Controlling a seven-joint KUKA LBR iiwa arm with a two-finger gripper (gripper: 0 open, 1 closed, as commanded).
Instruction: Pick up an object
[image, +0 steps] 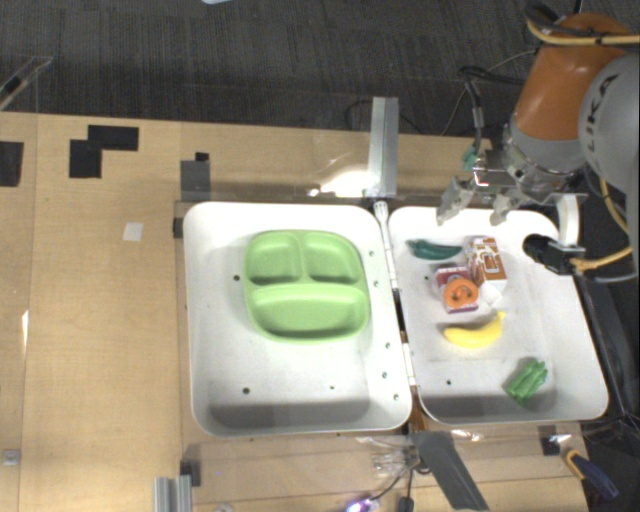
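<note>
My gripper (472, 208) hangs over the back edge of the right bin (570, 330), open, with nothing between its fingers (448, 207). Just in front of it lies a dark teal item (432, 249). Beside that are a red and white packet (486, 259) and an orange round item in clear wrap (460, 292). Nearer the front rest a yellow banana (473, 333) and a green ridged piece (526, 380).
The left bin (215, 330) holds a light green divided plate (303, 283). A metal post (384, 150) stands at the back between the two bins. The arm's orange band (555, 95) rises at the upper right.
</note>
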